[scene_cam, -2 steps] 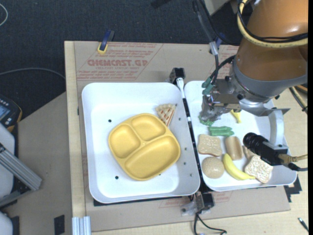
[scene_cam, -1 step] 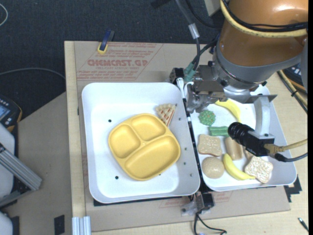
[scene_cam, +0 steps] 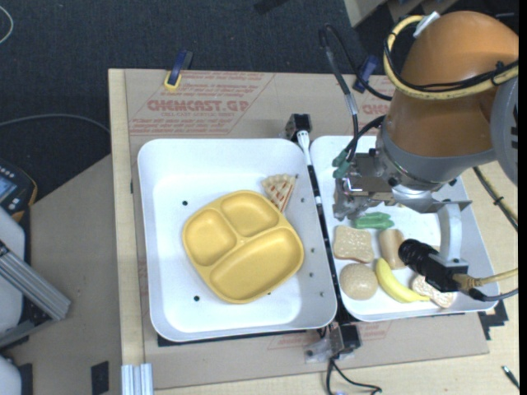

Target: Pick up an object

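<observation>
Just beside our fingers, on their near side, lies the green pod, long axis across; their opening we cannot tell

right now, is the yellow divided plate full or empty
Empty: all three compartments of the yellow divided plate show bare; the waffle wedge lies outside it.

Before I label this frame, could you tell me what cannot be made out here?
- Camera view: far part of the right bin, hidden under the arm.
- Camera view: the tan piece beside the banana, partly behind robot fittings, so I cannot identify it.
</observation>
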`<state>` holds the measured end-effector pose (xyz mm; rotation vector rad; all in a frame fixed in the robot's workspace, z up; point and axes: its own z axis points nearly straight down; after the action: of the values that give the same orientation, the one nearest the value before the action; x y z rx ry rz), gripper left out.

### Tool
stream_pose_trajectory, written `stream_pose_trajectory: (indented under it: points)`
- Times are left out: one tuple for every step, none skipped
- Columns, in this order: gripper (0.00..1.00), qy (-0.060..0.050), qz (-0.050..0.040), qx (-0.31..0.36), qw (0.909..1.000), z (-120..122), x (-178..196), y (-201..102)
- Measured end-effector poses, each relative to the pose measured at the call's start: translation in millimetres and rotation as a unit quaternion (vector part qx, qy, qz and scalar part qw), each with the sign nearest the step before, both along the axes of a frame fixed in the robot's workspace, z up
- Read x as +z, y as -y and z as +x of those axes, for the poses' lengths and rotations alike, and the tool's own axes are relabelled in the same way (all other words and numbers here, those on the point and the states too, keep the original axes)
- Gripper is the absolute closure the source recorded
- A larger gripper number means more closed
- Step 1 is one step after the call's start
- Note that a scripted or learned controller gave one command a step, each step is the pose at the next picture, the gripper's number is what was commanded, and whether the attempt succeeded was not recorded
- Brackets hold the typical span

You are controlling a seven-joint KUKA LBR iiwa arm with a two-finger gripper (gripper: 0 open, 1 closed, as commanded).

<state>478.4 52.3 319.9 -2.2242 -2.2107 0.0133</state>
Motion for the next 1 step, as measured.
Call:
stream_pose_trajectory:
  points:
    - [1.0,0.01,0.0013,0.003,0.9999,1.8,83.4,16.3]
